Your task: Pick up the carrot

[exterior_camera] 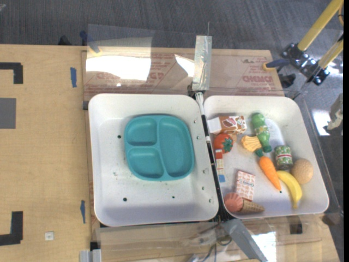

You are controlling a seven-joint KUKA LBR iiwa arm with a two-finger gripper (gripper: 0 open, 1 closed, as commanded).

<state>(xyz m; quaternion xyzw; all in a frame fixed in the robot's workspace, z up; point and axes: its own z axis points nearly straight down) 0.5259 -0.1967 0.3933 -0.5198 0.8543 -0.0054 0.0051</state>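
Evidently nothing done yet: the carrot point(269, 171) lies untouched in the right bin point(311, 125), at about 4 o'clock from centre, between the small can point(283, 157) and banana point(290, 186). Pincer state: cannot tell. Whole pick remains ahead.

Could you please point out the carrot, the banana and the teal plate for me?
carrot point(269, 171): camera view, middle of its orange body.
banana point(292, 186): camera view, middle of its yellow curve.
teal plate point(184, 125): camera view, its upper right rim.
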